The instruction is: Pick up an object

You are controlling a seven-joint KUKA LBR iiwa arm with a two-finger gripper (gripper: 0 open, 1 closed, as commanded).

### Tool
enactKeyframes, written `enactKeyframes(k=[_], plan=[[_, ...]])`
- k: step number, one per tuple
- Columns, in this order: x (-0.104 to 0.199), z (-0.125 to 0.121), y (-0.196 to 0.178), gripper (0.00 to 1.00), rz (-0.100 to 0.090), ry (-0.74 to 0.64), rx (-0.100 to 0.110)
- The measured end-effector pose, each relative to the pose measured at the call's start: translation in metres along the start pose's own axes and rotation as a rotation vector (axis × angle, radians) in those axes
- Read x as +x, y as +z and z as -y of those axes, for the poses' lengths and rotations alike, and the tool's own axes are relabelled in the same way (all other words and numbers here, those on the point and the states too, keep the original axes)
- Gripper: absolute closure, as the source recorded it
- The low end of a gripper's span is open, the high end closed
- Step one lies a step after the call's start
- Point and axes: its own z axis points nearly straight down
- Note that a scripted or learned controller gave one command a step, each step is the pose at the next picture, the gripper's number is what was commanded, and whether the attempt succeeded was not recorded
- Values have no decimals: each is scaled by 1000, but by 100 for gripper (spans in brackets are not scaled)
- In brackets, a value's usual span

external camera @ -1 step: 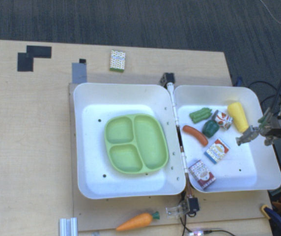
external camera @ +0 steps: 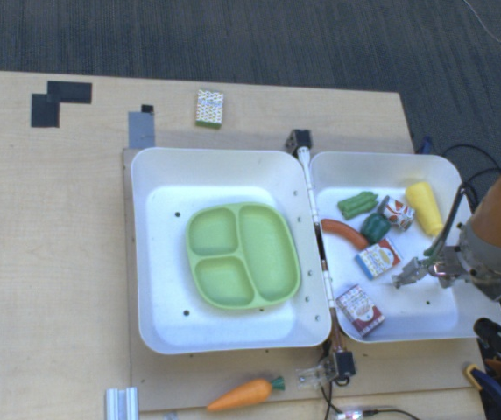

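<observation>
Since my jaws hang spread and empty just right of the blue carton, I should centre over it before closing; beyond it lie the sausage and banana.

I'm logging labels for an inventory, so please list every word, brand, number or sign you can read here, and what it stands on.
No text reads legibly.
Small carton in the right bin: blue and red print, too blurred to read.
Red carton: print too small.
Red and white pack: blurred.
Patterned box on the bench: dots only, no readable words.
Green tray: no marking.
</observation>
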Motion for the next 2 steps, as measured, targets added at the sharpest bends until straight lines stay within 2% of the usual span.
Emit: enactKeyframes(k=[1, 2], plan=[[1, -1, -10, 100, 0, -2, -3], [1, -1, -10, 0, 0, -2, -3]])
